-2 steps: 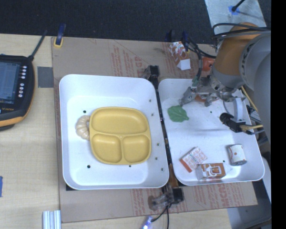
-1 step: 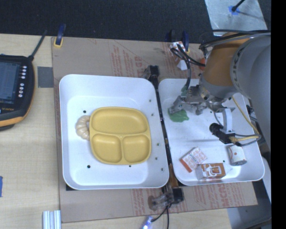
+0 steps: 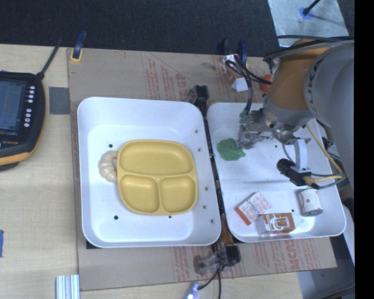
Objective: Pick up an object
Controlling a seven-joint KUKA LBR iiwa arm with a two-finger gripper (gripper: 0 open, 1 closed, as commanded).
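Note:
My gripper (image 3: 248, 134) hangs low over the upper left part of the right bin (image 3: 336, 229). A crumpled green object (image 3: 230, 149) lies on the bin floor just left of and below the gripper tip, touching it or nearly so. A red and white packet (image 3: 253, 207) and a brown and white packet (image 3: 278, 223) lie near the bin's front. A small white cylinder (image 3: 310, 201) with a red mark rests to their right.
The left bin (image 3: 93, 223) holds a yellow three-compartment plate (image 3: 157, 175) with a beige lump (image 3: 107, 165) against its left side. An orange-edged tablet (image 3: 12, 117) sits on the bench at far left. The arm's bulk covers the right bin's back right.

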